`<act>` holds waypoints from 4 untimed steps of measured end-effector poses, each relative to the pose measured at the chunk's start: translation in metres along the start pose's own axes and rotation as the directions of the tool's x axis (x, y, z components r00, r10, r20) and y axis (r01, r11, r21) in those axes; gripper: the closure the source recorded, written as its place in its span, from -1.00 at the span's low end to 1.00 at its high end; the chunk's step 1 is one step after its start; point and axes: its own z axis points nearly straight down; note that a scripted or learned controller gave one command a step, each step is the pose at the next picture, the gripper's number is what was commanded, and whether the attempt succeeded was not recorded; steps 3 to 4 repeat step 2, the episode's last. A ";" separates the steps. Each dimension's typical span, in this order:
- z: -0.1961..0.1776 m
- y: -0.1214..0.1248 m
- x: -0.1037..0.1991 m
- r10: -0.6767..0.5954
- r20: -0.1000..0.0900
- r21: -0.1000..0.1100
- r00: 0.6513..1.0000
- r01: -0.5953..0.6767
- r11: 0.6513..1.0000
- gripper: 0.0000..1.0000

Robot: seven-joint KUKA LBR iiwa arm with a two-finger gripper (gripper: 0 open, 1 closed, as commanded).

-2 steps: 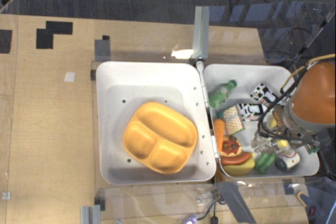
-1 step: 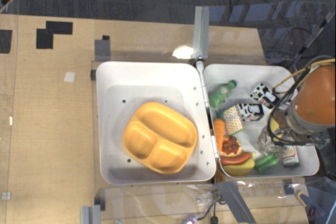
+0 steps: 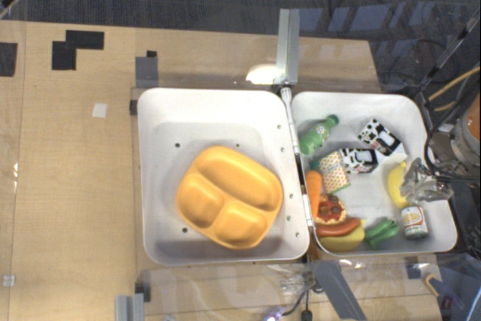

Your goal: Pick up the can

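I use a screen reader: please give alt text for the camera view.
The gripper hangs over the right bin, just above a small can near its front right corner. Toy foods lie beside it; the left bin holds a yellow divided tray.

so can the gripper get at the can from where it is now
Probably yes: the gripper hangs just above the can, whose top is bare. The banana and green pepper crowd it a bit.

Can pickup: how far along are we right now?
Done: the gripper has reached the right white bin, poised just above the small red-and-white labelled can. In hand: nothing visibly; the can stands on the bin floor near the yellow banana. Left: closing on the can and lifting it.
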 end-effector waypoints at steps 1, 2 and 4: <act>0.044 0.025 -0.094 0.296 -0.006 -0.006 0.955 -0.296 0.955 1.00; 0.097 0.010 -0.021 0.145 -0.001 0.000 0.989 -0.145 0.989 1.00; 0.097 0.010 -0.021 0.145 -0.001 0.000 0.989 -0.145 0.989 1.00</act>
